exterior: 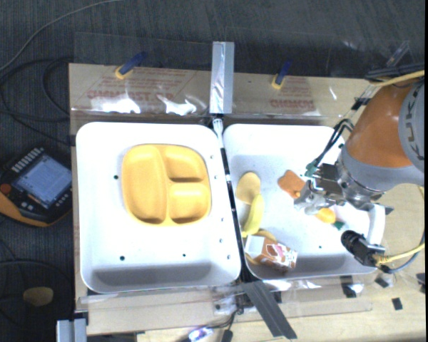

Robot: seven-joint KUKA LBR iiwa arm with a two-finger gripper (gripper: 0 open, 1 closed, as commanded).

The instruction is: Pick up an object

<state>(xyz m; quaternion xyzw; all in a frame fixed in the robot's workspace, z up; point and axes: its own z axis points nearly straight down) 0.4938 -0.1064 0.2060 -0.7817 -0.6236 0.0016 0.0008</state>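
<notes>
In the right bin lie a yellow banana-like piece, an orange object, a small yellow object and a brown and white packet. My gripper hangs low over the right bin's middle, just right of the orange object and left of the small yellow object. The grey arm with its orange band reaches in from the right and covers the bin's right side.
The left bin holds a yellow divided tray. A raised divider separates the two bins. A handheld controller and cables lie on the floor to the left.
</notes>
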